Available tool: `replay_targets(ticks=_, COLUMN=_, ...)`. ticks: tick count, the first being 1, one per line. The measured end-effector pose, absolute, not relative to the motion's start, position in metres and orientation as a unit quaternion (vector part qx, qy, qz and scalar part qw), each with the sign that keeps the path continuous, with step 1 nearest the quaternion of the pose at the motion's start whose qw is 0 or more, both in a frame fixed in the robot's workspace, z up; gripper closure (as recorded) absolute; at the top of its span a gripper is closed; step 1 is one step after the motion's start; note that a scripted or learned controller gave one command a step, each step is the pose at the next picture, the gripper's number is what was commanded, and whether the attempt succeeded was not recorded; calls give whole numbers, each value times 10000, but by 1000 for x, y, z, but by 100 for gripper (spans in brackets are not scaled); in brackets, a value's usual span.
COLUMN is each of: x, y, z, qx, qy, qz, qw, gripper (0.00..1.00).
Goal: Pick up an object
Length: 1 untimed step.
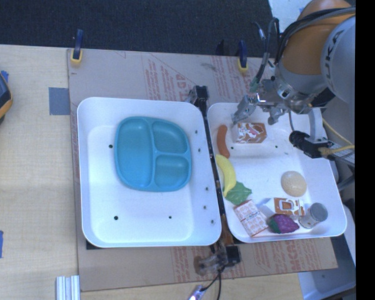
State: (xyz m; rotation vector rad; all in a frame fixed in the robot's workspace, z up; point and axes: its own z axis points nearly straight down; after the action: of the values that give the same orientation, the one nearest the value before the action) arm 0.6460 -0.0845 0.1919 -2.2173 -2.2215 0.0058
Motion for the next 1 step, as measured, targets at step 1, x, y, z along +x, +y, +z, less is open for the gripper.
replay_targets(ticks=1, x=656, y=-30, z=192, qx=-7052, qy=-7090, qz=11, qw=4, gripper=0)
